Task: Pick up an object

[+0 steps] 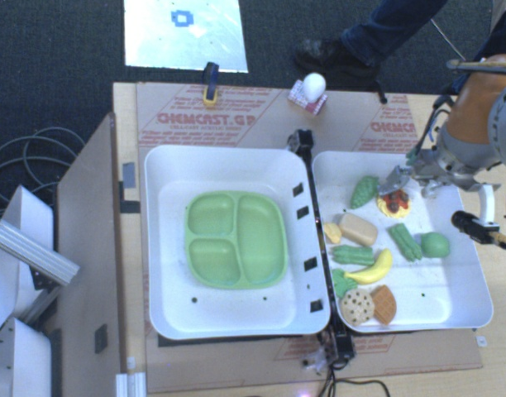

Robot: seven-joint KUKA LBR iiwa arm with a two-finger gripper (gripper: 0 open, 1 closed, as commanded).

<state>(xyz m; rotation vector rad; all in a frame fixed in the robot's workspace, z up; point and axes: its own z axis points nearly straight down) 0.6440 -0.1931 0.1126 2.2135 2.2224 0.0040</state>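
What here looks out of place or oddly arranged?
Nothing looks spilled or damaged. The toy foods all crowd the right bin, while the green divided plate lies bare in the left bin. A small white object sits outside the bins on the bench.

Both white bins (236,162) look like smooth, faintly glossy plastic. The green divided tray (236,240) is matt plastic. The bench sheet (228,116) resembles printed brown cardboard. The toy banana (371,270) appears smooth and shiny.
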